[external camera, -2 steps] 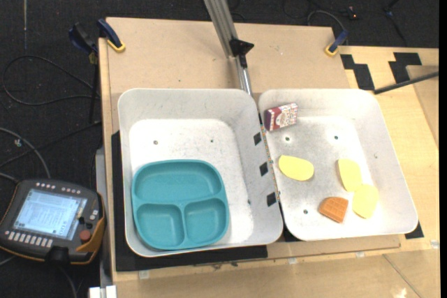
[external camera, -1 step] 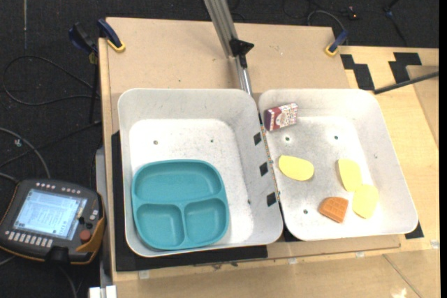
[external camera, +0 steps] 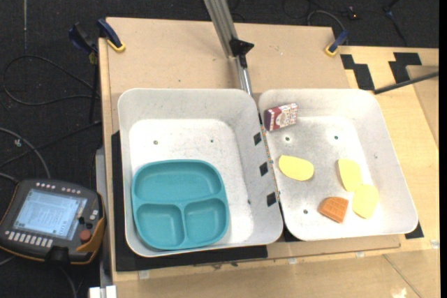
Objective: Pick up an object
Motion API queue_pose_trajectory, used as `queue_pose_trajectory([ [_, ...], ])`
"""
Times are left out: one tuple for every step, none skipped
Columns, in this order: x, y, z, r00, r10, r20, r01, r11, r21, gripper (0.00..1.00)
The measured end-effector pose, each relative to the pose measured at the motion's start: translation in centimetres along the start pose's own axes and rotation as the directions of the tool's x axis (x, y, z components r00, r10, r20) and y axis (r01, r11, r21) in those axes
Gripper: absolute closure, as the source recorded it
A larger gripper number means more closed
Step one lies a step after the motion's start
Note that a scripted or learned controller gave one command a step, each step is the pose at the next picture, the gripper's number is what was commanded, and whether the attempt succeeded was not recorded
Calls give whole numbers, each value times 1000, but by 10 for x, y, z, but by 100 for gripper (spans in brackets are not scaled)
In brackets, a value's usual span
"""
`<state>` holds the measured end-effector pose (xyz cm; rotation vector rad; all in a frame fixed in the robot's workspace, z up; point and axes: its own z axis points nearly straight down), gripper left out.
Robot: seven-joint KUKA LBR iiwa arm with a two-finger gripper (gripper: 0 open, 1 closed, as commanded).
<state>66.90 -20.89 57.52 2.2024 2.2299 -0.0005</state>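
The right bin (external camera: 391,150) holds several small objects. A small red-and-white carton (external camera: 281,116) lies near its back left corner. A yellow oval piece (external camera: 296,167) rests left of the middle. Two more yellow pieces (external camera: 348,173) (external camera: 364,201) lie toward the front right, close together. An orange wedge (external camera: 334,209) sits at the front, just left of the lower yellow piece. A teal divided tray (external camera: 180,204) with three compartments fills the front of the left bin (external camera: 140,115).
A slanted metal pole (external camera: 218,3) runs down from the top to the gap between the bins. Clamps (external camera: 110,37) (external camera: 336,43) grip the bench's back corners. A teach pendant (external camera: 49,218) lies on the floor at the left.
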Motion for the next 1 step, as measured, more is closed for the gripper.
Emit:
queue_pose_trajectory([
  [1, 1, -10, 1000, -3, 1, 3, 1000, -2, 100],
])
